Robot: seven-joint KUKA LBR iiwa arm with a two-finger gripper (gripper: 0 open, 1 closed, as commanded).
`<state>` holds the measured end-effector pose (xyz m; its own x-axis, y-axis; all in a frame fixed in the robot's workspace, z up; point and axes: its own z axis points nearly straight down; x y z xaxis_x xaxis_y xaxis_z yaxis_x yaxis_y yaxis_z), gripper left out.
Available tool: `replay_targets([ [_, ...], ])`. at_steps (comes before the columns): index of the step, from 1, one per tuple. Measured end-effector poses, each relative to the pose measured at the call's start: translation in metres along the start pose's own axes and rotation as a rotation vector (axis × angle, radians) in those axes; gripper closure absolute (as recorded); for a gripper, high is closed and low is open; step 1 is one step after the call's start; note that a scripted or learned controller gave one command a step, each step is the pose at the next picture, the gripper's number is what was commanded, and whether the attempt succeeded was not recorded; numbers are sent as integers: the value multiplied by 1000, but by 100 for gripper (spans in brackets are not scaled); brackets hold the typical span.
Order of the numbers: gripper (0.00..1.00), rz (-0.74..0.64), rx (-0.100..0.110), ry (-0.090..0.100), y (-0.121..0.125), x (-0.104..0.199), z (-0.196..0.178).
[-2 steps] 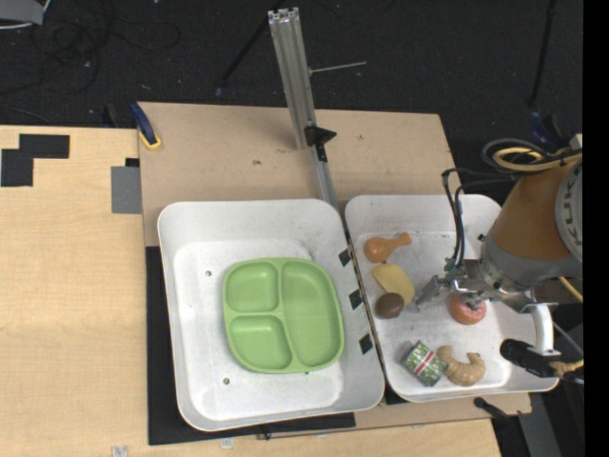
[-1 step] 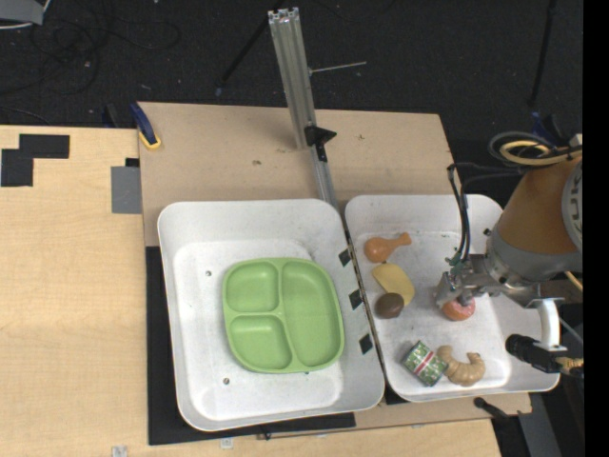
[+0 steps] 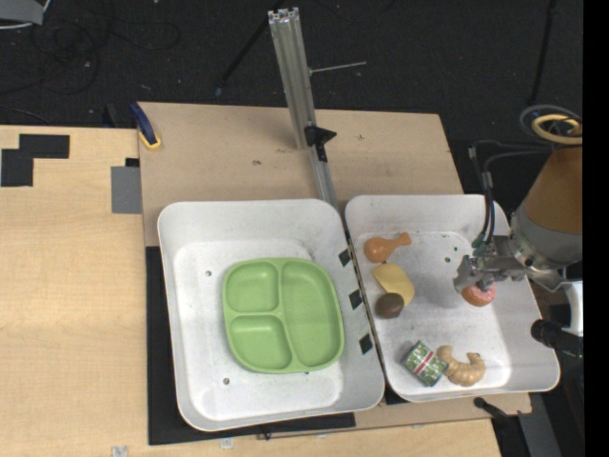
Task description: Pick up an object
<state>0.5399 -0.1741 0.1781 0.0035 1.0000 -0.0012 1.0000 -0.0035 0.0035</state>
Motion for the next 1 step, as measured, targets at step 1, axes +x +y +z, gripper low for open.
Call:
replay_targets([
  [1, 100, -5, -1, 0, -4, 3, -60],
])
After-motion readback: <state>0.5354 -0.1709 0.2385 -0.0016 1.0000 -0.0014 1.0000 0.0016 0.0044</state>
